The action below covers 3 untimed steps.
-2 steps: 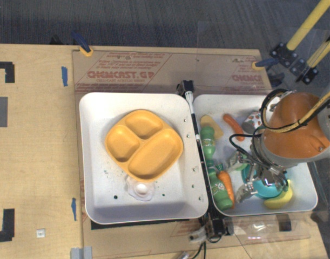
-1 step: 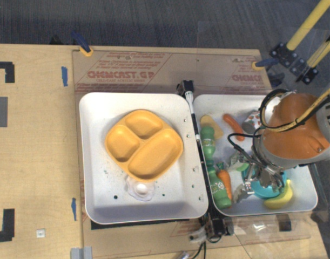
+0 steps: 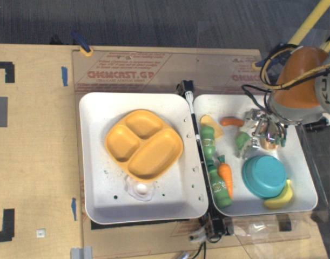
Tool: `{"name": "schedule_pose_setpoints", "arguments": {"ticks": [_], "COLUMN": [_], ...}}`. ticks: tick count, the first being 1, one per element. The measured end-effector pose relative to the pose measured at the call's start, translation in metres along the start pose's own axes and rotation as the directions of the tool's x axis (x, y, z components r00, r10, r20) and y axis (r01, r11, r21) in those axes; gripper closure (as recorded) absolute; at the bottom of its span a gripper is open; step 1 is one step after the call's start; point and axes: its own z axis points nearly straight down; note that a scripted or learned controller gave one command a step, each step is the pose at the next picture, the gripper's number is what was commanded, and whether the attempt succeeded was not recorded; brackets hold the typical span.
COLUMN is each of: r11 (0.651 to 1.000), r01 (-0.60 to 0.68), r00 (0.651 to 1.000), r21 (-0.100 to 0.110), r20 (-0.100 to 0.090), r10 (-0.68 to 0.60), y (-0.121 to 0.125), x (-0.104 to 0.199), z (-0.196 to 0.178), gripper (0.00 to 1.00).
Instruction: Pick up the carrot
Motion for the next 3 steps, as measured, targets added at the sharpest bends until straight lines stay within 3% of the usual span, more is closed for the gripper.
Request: {"name": "schedule_pose_setpoints", "arguments": {"ticks": [1,2,3], "r11": [1.0,0.996,0.973], "r01": [-0.016,0.09,-0.229], "r00": [1.0,0.996,0.973], "r21": [-0.003,-0.002,-0.008], "r20": [-0.008,0.017,0.021], "r10": [0.016,-0.09,0.23], "y": [0.039,0.034,0.027], "x": [0.103,0.121,0.128], "z": [-0.033,-0.01,-0.011], "gripper": [0.0,0.0,0.0]}}
